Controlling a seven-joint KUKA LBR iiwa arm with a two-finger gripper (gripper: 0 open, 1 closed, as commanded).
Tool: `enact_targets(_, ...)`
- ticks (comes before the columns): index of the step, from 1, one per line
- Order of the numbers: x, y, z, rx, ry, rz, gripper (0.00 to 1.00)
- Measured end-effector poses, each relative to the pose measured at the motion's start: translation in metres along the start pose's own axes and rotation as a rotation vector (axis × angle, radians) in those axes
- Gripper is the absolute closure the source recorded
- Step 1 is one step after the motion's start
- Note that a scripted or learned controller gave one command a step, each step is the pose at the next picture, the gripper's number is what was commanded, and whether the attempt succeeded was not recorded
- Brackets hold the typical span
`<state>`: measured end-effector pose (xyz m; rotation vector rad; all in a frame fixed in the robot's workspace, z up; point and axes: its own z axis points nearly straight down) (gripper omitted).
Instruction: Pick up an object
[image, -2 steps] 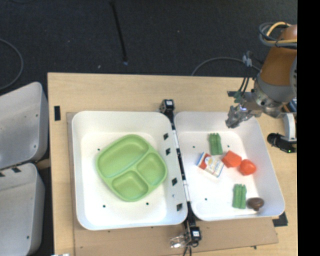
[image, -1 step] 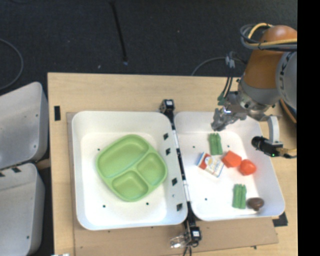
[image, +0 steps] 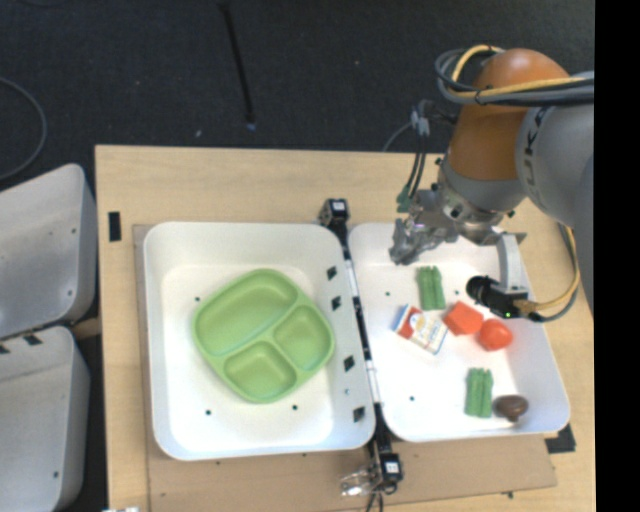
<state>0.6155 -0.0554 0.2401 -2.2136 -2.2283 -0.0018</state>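
The arm (image: 520, 110) reaches in from the right, its orange band above the wrist, and the end effector (image: 412, 243) hangs over the far-left corner of the right bin (image: 400, 390). It is seen from above as a grey blur; how far it is open cannot be told, and nothing is seen held in it.

Just below the end effector lies a green block (image: 431, 287), close but apparently apart from it. Below that, near the bin's middle, sits a small carton (image: 421, 328) in white, red and blue; its printing is too small to read. To its right an orange block (image: 462, 319) touches a red ball (image: 495, 334). Nearer the front edge lie a second green piece (image: 478, 392) and, just beside it, a brown ball (image: 511, 407).

The left bin (image: 180, 410) holds a green tray (image: 263, 335) with three compartments, turned askew. Both bins rest on the wooden counter (image: 250, 185).
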Motion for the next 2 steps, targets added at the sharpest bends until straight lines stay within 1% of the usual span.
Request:
enact_targets(1, 0.062, 0.001, -0.005, -0.002, 0.000, -0.001, 1.00)
enact_targets(2, 0.113, -0.003, 0.003, 0.001, -0.001, 0.000, 1.00)
